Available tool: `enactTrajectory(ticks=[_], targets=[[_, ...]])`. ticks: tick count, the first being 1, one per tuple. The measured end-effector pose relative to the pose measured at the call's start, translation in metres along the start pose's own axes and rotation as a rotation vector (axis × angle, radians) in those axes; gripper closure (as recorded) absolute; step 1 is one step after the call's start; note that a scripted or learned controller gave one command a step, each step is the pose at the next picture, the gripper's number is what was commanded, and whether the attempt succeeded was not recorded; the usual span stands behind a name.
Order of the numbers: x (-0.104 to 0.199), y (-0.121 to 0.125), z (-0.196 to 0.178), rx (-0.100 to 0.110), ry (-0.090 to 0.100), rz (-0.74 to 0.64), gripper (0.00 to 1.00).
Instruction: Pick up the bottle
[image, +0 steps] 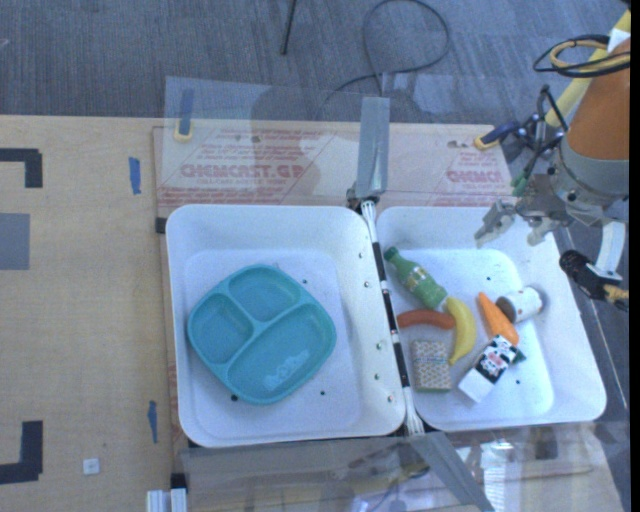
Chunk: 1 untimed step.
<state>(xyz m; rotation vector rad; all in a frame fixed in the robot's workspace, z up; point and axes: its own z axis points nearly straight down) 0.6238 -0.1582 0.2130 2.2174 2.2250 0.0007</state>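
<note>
- From my remote station I see grey carpet along the top and a pale wooden bench below it, marked with black corner shapes and short strips of blue tape.
- A clear sheet lies behind the bins; its faint red lettering seems to read "CHEMCAST GP", though I cannot be sure of every letter.
- Two shallow white bins sit side by side. The left bin holds a teal divided plate with three compartments.
- The right bin holds the rest. The bottle, green with a darker cap and a pale label I cannot read, lies on its side near the bin's left wall, cap pointing up and left.
- Just below it lie a reddish sausage-shaped piece and a yellow banana, with a speckled tan square under them.
- To the right are an orange carrot, a small white cup on its side, and a white carton with black patches; its print is too small to read.
- The gripper hangs over the bin's far right corner, well apart from the bottle, its two grey fingers spread and holding nothing.
- Above it I see the arm's orange band and looping cables.
</note>
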Motion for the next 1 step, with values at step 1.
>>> enactTrajectory(ticks=[1], targets=[[0.0703,0.0438,0.0671,0.0,0.0,0.056,0.0]])
